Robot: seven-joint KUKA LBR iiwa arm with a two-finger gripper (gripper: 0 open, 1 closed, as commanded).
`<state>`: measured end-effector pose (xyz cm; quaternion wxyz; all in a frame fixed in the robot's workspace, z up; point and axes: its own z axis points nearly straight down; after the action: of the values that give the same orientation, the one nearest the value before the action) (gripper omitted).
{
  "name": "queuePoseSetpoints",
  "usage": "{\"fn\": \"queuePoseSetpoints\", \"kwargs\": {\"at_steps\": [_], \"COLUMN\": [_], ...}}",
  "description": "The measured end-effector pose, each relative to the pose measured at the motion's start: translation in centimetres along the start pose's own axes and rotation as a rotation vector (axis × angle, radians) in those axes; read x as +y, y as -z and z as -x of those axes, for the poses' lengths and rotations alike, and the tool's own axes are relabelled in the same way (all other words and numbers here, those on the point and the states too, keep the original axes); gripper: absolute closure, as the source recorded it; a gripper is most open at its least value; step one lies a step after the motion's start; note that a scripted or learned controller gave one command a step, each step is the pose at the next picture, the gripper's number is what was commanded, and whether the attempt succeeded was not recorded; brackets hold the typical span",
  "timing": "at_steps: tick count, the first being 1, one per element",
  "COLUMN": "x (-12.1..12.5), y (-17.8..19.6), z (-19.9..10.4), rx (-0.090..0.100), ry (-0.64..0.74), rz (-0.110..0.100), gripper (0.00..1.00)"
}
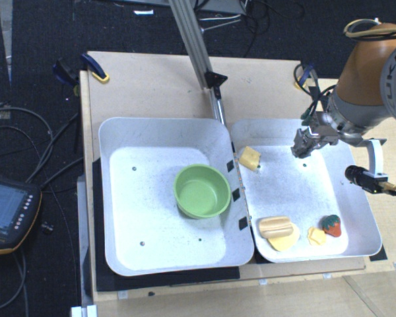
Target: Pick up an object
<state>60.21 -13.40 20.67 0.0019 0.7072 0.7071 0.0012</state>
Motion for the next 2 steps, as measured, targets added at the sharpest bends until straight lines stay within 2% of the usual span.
{"fn": "queuePoseSetpoints", "kwargs": {"at_steps": [1,2], "x": [0.0,-0.2], "y": [1.5,2.3], "z": [0.0,-5.5], "rx": [0.001,0.002], "ry": [0.0,0.005], "rz": [-0.003,-0.004], "gripper": [1.0,1.0]}}
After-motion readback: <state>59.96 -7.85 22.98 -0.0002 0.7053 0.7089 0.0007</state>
